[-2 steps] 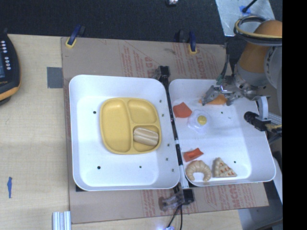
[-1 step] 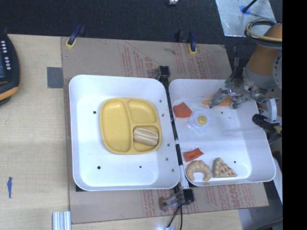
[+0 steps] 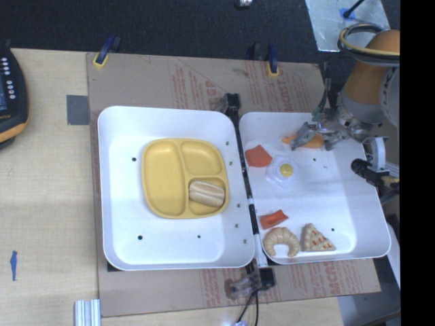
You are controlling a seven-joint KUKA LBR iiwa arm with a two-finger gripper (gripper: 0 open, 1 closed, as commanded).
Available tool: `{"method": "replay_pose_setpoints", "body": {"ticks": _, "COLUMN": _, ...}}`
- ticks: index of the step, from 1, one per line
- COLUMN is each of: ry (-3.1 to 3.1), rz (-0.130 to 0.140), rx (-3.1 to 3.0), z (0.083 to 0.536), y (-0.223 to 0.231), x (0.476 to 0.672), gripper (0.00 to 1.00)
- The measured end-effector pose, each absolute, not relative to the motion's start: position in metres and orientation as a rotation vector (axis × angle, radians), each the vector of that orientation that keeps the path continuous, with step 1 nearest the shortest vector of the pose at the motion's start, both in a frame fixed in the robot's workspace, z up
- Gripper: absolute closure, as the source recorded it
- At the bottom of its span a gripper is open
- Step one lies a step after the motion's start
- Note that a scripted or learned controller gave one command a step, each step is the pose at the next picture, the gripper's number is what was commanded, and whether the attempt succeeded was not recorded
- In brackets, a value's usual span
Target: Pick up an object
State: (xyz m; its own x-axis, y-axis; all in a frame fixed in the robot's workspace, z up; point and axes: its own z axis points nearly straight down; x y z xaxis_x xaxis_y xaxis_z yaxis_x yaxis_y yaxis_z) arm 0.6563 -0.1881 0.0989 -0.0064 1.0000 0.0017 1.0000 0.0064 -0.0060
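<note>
Gripper (image 3: pixel 314 134) sits low at the far edge of the right bin (image 3: pixel 353 202), fingers spread around an orange piece (image 3: pixel 302 140) lying on the bin floor; piece looks between the tips but not lifted, so no firm hold confirmed; risk: fingers close on an edge and it slips out, or scrape the bin wall; fried egg (image 3: pixel 285 171) and red piece (image 3: pixel 257 156) nearby could get nudged.

- The arm (image 3: pixel 370 80) was grey with a rounded orange band above the wrist.
- A black cable looped over it.
- The gripper (image 3: pixel 319 133) was grey metal with thin fingers.
</note>
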Motion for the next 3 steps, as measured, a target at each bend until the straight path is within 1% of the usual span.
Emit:
{"method": "replay_pose_setpoints", "body": {"ticks": 1, "ry": -2.229, "rz": -0.002, "rx": -2.224, "z": 0.18, "y": -0.213, "x": 0.658, "gripper": 0.0}}
{"method": "replay_pose_setpoints", "body": {"ticks": 2, "ry": -2.227, "rz": 0.005, "rx": -2.209, "z": 0.153, "y": -0.169, "x": 0.656, "gripper": 0.0}}
{"method": "replay_pose_setpoints", "body": {"ticks": 3, "ry": -2.218, "rz": 0.018, "rx": -2.207, "z": 0.088, "y": -0.139, "x": 0.653, "gripper": 0.0}}
